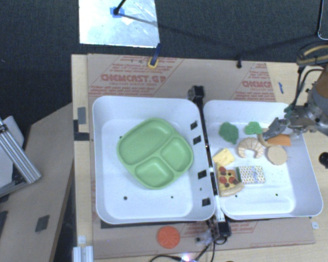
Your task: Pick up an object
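Seemingly nothing was lifted yet: the gripper (274, 129) hovered low over the orange piece (280, 140) in the right bin (303, 201), its grip impossible to tell.

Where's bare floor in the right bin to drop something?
In the right bin, bare floor runs along the near wall below the pizza slice and patterned card, and at the far-left corner above the broccoli. The middle is crowded: croissant, cheese, round cookie, gripper.

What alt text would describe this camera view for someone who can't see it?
A robot arm's end effector hovers over toy foods in the right white bin, near an orange piece. The left bin holds a green divided plate.
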Tool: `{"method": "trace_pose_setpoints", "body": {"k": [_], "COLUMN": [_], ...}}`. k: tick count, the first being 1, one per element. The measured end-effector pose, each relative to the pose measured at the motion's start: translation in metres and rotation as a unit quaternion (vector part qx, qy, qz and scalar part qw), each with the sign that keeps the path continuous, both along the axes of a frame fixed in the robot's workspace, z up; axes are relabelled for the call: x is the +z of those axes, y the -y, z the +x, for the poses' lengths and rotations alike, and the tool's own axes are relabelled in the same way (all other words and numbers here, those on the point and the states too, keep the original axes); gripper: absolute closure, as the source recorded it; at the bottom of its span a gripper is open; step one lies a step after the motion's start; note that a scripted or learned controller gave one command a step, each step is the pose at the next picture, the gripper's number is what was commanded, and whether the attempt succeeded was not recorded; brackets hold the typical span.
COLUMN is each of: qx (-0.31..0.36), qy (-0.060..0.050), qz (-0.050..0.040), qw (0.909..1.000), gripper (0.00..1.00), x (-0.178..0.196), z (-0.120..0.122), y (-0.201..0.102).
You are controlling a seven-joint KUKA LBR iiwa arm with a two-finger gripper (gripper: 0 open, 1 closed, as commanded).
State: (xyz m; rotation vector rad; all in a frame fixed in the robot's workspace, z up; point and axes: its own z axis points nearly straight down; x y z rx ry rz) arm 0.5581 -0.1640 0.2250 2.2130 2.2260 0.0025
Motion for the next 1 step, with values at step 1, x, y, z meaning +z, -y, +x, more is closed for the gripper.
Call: {"method": "trace_pose_setpoints", "body": {"k": [1], "qx": [0.002], "qy": [0.000], "qz": [0.0011], "qw": [1.0000], "gripper": [1.00], "x": [0.0106], "z": [0.0066], "y": [-0.0562]}}
